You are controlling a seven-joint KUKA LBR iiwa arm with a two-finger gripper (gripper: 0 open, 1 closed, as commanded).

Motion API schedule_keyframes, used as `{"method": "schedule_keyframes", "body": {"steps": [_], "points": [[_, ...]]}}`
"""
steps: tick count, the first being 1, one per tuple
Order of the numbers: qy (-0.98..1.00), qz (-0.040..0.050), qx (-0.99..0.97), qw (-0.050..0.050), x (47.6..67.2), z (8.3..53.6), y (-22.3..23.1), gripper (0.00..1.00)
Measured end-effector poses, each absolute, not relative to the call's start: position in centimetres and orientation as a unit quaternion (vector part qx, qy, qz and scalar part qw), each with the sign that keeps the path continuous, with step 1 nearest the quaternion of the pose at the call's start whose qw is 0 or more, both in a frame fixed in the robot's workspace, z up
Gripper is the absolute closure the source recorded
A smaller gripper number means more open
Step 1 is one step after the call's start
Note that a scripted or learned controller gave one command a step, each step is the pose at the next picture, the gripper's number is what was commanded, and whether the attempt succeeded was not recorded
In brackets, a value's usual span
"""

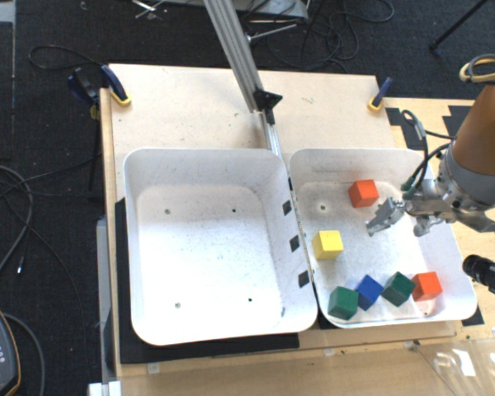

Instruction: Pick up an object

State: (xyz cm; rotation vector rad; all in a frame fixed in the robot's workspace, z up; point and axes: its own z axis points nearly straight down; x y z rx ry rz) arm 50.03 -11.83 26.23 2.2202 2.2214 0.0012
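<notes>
Six small blocks lie in the right-hand bin (pixel 309 165), the landmark used here, while the left-hand bin (pixel 140 172) sits just beside it on the worktop (pixel 190 106). An orange block (pixel 364 192) rests toward the far side of the right-hand bin; a yellow block (pixel 328 243) lies near the bin's middle, closer to the wall shared with the left-hand bin. Along the near rim stand a green block (pixel 343 301), a blue block (pixel 369 291) touching it, a second, darker green block (pixel 398 288) and a second orange block (pixel 426 285). The arm (pixel 478 155) reaches in over the bin's right rim, and the hand (pixel 384 218) hovers within the bin, just beside the far orange block and between it and the yellow block. Nothing is seen between its fingers; whether they stand apart or together cannot be told at this scale. The step in hand appears to be the approach, with no block yet grasped. The next move probably calls for centring the hand over one isolated block, the far orange or the yellow being the least crowded, then descending and closing on it.
</notes>
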Motion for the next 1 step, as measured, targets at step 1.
{"method": "schedule_keyframes", "body": {"steps": [1], "points": [[0.708,-0.0019,0.706,-0.002,55.74,15.95,-11.84,0.0]]}}
